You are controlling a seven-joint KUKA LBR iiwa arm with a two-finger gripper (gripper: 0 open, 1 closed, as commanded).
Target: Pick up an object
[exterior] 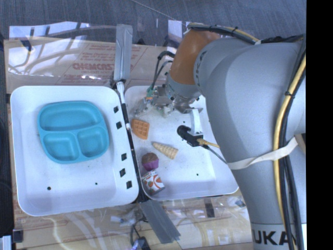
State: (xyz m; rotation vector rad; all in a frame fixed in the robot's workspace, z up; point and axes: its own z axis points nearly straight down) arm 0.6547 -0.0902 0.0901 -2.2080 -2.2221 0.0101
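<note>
The right bin [208, 184] holds a square tan waffle [140, 128], a pale cone [165, 150], a purple and brown cupcake [150, 161] and a small red and white can [153, 182] lying by the front left corner. My gripper [154, 102] hangs low over the bin's back left part, just behind and to the right of the waffle. Nothing shows between its tips. The grey arm with its orange band [188, 56] covers the bin's right side.
A blue divided plate [73, 130] lies in the left bin [31, 191]. A divider with black clips [125, 145] separates the two bins. Cardboard and plastic film [67, 56] lie behind them.
</note>
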